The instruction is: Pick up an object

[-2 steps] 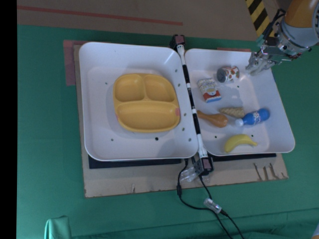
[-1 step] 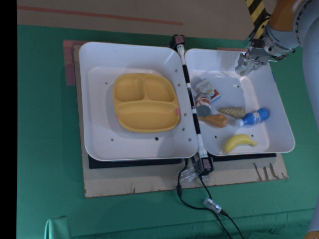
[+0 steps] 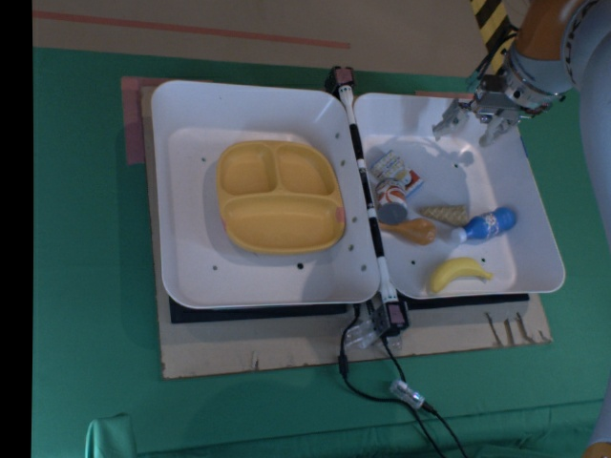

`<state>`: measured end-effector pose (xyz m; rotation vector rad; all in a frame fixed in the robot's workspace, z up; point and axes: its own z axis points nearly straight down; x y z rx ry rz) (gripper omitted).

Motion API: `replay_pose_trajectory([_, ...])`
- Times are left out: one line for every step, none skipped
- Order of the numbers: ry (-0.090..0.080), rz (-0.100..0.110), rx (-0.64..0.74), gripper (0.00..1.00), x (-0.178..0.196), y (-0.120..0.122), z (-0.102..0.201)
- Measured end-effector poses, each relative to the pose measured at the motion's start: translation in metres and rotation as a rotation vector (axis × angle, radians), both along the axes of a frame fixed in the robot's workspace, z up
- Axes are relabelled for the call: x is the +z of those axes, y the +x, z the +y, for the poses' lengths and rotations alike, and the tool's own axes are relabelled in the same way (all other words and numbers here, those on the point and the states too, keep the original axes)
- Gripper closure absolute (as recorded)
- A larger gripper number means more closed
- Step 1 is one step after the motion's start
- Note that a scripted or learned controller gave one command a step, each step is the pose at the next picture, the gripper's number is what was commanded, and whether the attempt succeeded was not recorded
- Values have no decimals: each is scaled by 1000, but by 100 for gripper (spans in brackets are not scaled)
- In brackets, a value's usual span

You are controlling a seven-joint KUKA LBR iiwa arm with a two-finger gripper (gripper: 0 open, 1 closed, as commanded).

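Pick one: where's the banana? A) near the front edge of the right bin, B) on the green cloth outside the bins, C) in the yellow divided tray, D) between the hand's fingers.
A: the banana lies on the floor of the right bin near its front edge, below the blue bottle, far from the hand.

arm (image 3: 573, 27): cut off by the top and right edges of the frame at upper right; just the orange band and grey wrist are in view.
striped marking (image 3: 489, 3): yellow and black, runs out of the top edge; its lower end is hidden behind the wrist.
carton (image 3: 396, 172): print too small to read.
can (image 3: 389, 197): label blurred; its near end is covered by a dark round thing (image 3: 392, 214) too unclear to name.
cables (image 3: 420, 404): run out of the bottom edge.
green cloth fold (image 3: 113, 437): cut off at lower left by the bottom edge.
dark pad (image 3: 258, 311): mostly hidden under the left bin (image 3: 181, 113).
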<state>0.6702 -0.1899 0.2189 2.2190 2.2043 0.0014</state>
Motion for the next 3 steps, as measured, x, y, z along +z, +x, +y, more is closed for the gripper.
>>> replay_pose_trajectory([-1, -6, 0, 0, -32, -57, 0])
replay_pose_trajectory([-2, -9, 0, 0, -31, -108, -1])
replay_pose_trajectory([-11, -25, -8, 100, -14, -106, -5])
